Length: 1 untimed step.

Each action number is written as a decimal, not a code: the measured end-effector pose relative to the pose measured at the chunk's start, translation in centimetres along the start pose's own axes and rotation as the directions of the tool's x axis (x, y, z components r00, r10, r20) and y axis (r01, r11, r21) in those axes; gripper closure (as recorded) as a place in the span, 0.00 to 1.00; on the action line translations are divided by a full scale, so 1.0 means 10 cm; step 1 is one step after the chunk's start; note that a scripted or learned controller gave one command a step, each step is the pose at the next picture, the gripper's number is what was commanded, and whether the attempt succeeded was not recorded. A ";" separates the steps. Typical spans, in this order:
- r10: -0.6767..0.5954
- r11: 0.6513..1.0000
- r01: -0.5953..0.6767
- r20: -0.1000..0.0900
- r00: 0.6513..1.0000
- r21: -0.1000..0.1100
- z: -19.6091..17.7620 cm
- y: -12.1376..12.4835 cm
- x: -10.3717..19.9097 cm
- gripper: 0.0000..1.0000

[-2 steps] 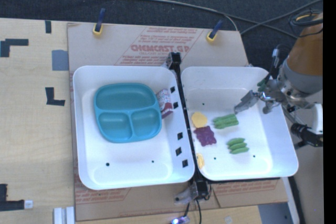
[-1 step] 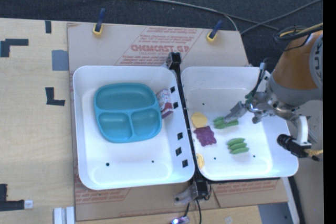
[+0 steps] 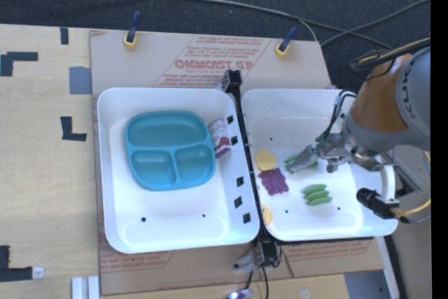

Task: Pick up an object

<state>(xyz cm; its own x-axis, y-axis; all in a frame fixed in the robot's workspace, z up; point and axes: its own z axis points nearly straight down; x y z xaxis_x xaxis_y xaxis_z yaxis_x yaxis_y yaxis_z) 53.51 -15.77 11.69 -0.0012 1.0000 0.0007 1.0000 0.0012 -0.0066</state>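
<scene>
In the right bin point(image 3: 294, 108) lie a yellow piece point(image 3: 265, 160), a purple grape-like piece point(image 3: 274, 181) and a green pod-like piece point(image 3: 316, 194). My gripper point(image 3: 294, 163) hangs low over the middle of this bin, pointing left. It is just right of the yellow piece and above the green one, with a small gap to each. Nothing shows in its grasp. The arm's orange band point(image 3: 378, 105) rises at the right edge.
The left bin point(image 3: 168, 220) holds a teal divided plate point(image 3: 170, 150) and a small red-and-white can point(image 3: 220, 136) against the divider wall. Two clamps point(image 3: 131, 35) point(image 3: 284, 45) pin the cardboard at the back. Cables run behind the bench.
</scene>
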 end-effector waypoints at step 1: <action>0.000 1.000 0.000 0.002 1.000 -0.006 0.33 0.00 0.00 0.00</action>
<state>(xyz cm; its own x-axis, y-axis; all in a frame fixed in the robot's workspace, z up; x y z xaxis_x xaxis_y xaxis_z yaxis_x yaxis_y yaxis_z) 53.54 -15.75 8.44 -0.0010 1.0000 -0.0017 1.0000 0.0010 -0.0001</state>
